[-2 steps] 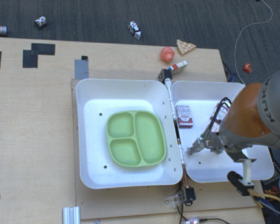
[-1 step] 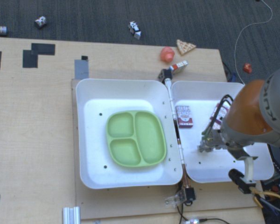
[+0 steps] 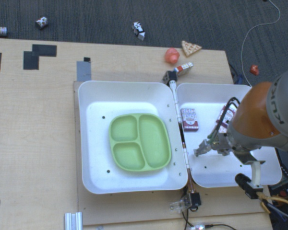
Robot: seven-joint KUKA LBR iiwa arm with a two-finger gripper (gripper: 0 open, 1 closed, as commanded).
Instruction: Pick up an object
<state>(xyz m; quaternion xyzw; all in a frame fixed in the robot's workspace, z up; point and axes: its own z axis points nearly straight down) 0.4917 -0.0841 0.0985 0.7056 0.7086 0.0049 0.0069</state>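
A small red-and-white packet [image 3: 189,119] lies flat in the right bin [image 3: 216,176], close to its left wall. My gripper [image 3: 204,148] hangs low over the middle of that bin, below and to the right of the packet and apart from it. Nothing shows in its grasp. The grey arm with its orange band [image 3: 253,114] covers the bin's right part. A thin pink-and-black thing [image 3: 226,113] peeks out beside the arm; I cannot tell what it is.
A green three-part plate [image 3: 139,142] lies in the left bin [image 3: 93,128]. Behind the bins on the bench sit a red ball [image 3: 172,55], a pizza-slice toy [image 3: 191,47] and a small red-tipped tube [image 3: 184,68]. Cables trail at the front right.
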